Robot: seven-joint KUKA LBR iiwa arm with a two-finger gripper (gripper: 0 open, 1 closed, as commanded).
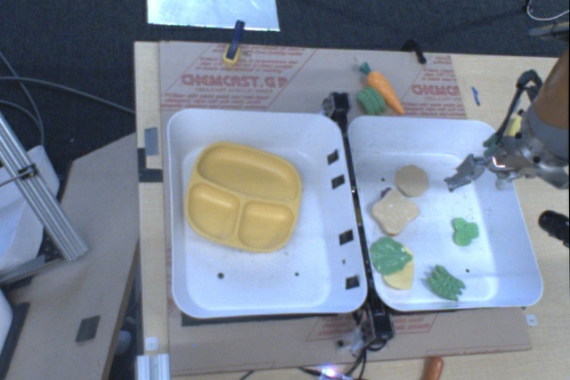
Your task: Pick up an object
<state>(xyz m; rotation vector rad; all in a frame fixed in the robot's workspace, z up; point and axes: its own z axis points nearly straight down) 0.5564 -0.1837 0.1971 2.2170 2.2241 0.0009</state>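
Within the right bin, five small toy foods lie loose on the white floor, any of which could serve as the object to pick up. Nearest the gripper is a round tan biscuit, resting near the bin's upper middle, just to the left of the tool tip. Below it sits a toast slice, touching or nearly touching the biscuit's lower edge. Farther down lies a leafy green piece over a yellow wedge, with a green ridged vegetable near the front wall and a small broccoli floret toward the right.

The gripper hovers inside the bin, pointing left toward the biscuit; whether its fingers are apart or together cannot be told at this size, and nothing is seen held between them. My reading is that the approach step is in hand, with no grasp made. The next move likely calls for shifting a little left over the biscuit, then descending straight so the toast is not nudged.

Beside it, the left bin holds a yellow divided tray. Beyond the bins, a toy carrot lies on the table.
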